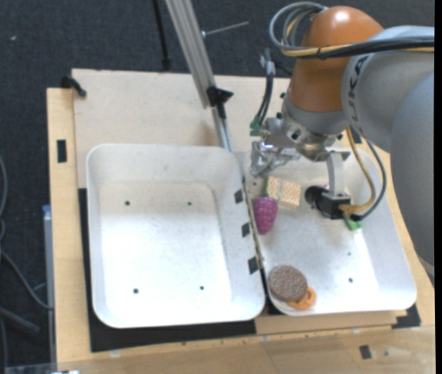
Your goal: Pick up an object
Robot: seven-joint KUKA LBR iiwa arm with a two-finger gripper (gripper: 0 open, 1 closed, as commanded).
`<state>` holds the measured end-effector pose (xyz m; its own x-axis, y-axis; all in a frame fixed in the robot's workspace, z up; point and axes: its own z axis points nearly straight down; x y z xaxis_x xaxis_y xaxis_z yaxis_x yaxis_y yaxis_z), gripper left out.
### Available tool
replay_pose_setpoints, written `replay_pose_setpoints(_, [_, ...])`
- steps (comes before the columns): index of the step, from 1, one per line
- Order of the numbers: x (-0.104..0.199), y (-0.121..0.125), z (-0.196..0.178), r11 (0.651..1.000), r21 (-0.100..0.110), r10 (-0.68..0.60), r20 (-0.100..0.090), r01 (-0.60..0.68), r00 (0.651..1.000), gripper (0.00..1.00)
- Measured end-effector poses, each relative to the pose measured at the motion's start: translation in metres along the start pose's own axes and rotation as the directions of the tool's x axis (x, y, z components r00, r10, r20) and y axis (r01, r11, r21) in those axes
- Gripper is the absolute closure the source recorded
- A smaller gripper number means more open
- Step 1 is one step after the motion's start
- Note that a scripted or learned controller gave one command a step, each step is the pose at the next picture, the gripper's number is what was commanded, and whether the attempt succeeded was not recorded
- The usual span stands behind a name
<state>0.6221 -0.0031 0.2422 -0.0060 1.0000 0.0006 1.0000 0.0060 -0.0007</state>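
While the grey arm [392, 76] leans in from the right, its end effector [271, 158] hangs low over the back left corner of the right bin [376, 283], close by the wall it shares with the left bin [111, 170]. From where I stand I cannot tell how wide it is set, and nothing shows as gripped in it. Just below it, toward the front of the surface [127, 107], lies a tan sponge-like block [284, 191], its long side running across the bin, left to right with a slight tilt. Just beside that block, a little further forward and against the dividing wall, sits a small purple piece [264, 213], longer front to back. Well apart from both, at the bin's front left corner, a brown disc [287, 283] rests with an orange piece [306, 299] touching its edge. I'd judge the tan block the nearest candidate: the end effector would need only a short shift forward and a touch right before descending.
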Motion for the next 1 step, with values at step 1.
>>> replay_pose_setpoints(1, [0.055,-0.001,-0.0092,1.0,-0.003,-0.002,-0.001,0.002,1.0,1.0])
